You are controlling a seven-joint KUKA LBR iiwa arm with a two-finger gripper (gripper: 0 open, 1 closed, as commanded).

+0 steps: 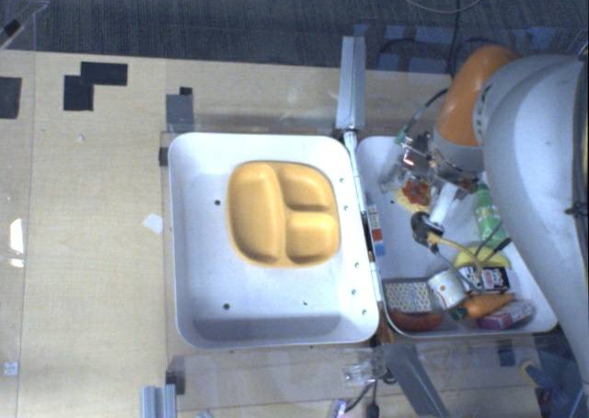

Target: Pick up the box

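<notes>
1. Well left of the gripper, the left bin holds a yellow divided tray.
2. The box, small and speckled, lies flat at the right bin's front edge, nearer the camera than the gripper and apart from it. A red item touches its near side.
3. It is probably light, stiff cardboard that could dent or slide. The narrow sides look like the best hold, as the top is too broad.
4. The gripper hangs over the bin's far end; I cannot tell whether it is apart or together.
5. A white roll just right of the box crowds that side.
</notes>
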